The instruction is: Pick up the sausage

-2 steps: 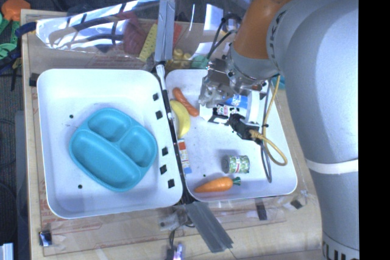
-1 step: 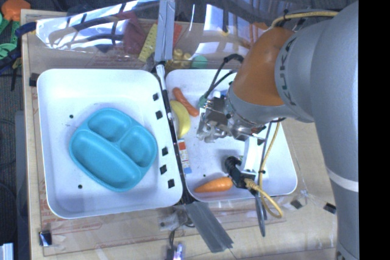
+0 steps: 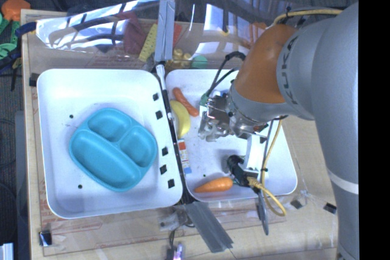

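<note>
The step in hand looks like the approach: the arm (image 3: 286,70) has reached in over the right bin (image 3: 286,182), but nothing shows as lifted. The sausage (image 3: 184,101), a small reddish-orange piece, lies near the bin's upper left corner, just beside the top end of a banana (image 3: 181,119) and close to the wall that divides the two bins. It rests on the bin floor, apart from the hand (image 3: 210,126).

The hand hangs low over the middle of the right bin, pointing down and toward the left, with the wrist and its orange band bulking above it. Its metal end sits just to the right of the banana and a little below the sausage. Whether it is released or clenched cannot be told from this slanted view, since the wrist and cabling crowd it; no object shows in its grip.

The next move likely calls for a short shift up and to the left, so the hand centres over the sausage rather than the banana, then a straight descent. The banana's nearness is the risk: a grasp slightly off could catch it instead.

A carrot (image 3: 214,185) lies near the bin's front edge, and a blue divided plate (image 3: 113,147) sits in the left bin (image 3: 55,94).
</note>
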{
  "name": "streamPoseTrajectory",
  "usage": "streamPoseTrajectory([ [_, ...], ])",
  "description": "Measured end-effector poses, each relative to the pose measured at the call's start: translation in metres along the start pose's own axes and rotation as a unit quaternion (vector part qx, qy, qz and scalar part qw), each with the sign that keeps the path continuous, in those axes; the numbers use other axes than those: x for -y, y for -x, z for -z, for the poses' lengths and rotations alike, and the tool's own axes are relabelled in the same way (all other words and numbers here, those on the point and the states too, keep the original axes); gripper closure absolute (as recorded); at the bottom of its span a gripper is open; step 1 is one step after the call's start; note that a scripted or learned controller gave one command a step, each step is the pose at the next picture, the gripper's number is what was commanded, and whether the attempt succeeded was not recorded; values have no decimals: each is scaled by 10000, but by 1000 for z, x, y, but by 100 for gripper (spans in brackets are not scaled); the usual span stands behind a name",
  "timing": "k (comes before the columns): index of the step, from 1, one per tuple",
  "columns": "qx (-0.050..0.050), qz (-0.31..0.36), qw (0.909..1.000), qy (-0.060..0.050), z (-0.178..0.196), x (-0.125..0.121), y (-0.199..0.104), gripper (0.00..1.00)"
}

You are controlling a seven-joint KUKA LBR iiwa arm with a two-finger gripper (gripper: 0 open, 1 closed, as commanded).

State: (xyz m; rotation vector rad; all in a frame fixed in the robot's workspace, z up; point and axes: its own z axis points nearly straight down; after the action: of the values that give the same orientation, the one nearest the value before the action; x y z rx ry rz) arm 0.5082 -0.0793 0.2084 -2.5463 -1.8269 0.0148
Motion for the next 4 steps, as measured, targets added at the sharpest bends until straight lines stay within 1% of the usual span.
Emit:
streamPoseTrajectory([
  [4, 32, 91, 9999, -107, 30, -2, 1, 100],
])
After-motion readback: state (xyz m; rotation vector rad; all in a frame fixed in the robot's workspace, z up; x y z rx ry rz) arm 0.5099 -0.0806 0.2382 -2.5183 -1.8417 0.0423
